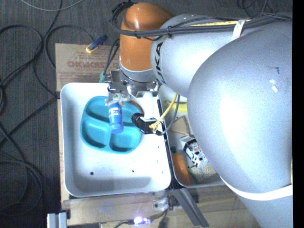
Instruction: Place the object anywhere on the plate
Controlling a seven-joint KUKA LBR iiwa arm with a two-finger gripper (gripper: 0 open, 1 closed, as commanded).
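A blue divided plate (99, 127) lies in the left white bin (80, 175), toward its upper half. My gripper (116, 103) hangs over the plate's upper right part, below the orange wrist band. A small blue bottle-like object (115, 118) sits upright between the fingertips, directly above the plate's middle ridge. The gripper is shut on it. I cannot tell whether the object's bottom touches the plate.
The arm's grey body covers most of the right bin (176, 178). An orange round item (181, 167) and a white printed box (194, 153) show at that bin's left side. A black connector with a yellow cable (142, 122) hangs beside the gripper.
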